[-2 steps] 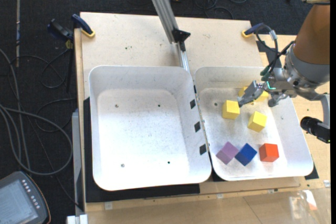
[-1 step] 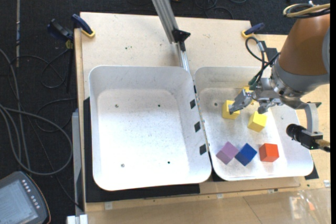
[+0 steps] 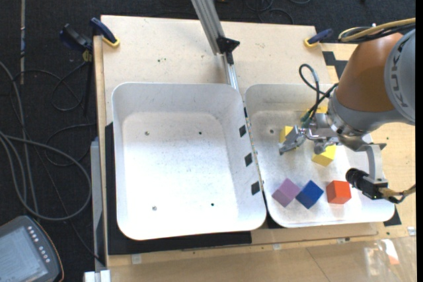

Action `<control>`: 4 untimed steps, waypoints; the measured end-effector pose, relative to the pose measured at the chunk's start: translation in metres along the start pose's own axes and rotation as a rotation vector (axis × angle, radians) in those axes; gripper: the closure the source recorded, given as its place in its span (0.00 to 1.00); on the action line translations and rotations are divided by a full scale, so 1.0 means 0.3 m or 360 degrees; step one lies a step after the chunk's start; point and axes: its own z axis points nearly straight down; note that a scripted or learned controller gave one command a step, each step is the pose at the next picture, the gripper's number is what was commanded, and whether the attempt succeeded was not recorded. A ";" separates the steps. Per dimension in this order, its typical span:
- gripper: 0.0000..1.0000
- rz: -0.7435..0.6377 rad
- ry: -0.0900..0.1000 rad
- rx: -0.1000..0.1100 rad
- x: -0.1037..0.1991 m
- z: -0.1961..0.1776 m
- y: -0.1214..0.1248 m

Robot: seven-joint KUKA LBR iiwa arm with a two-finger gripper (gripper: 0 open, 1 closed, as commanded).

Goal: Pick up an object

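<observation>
White plastic, two shallow bins side by side on the pale desk (image 3: 172, 49). The left bin (image 3: 125, 102) shows just a speckled floor. The right bin (image 3: 264, 99) holds all the blocks: a yellow block (image 3: 286, 133) near the middle, touching the gripper (image 3: 289, 143), a second yellow block (image 3: 324, 155) just beside the wrist, and along the near edge a purple block (image 3: 285, 192), a blue block (image 3: 309, 193) and an orange-red block (image 3: 338, 191) in a row, close together.

The arm (image 3: 373, 86) reaches in from the right, its orange band hanging over the bin's far right corner, with cables looping off it. From where I stand, I cannot tell whether the gripper is spread or closed; it sits low over the bin floor by the first yellow block.

A slanted metal post (image 3: 201, 0) rises from the desk behind the bins. Clamps (image 3: 102, 30) grip the desk's back corners.
</observation>
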 end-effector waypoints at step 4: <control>1.00 -0.0006 -0.0003 -0.0020 -0.018 -0.183 0.010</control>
